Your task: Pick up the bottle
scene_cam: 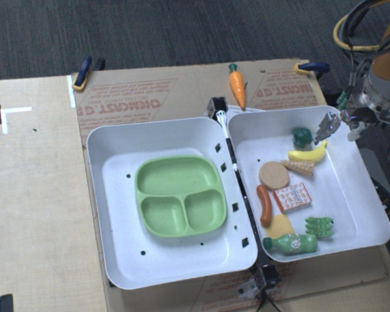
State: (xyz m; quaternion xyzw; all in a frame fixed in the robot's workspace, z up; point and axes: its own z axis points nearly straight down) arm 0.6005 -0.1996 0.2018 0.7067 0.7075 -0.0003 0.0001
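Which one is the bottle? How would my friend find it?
Look in the right white bin, at the corner nearest the camera. The green plastic bottle lies on its side there, below a yellow wedge. It is long and smooth with a pale label, unlike the bumpy green toy beside it.

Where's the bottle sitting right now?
The green bottle lies on its side at the near edge of the right bin, just below the yellow wedge and left of the green leafy toy.

cardboard sheet point(149, 94) under my bins has red mirrored print, upper middle; i can't make out the words.
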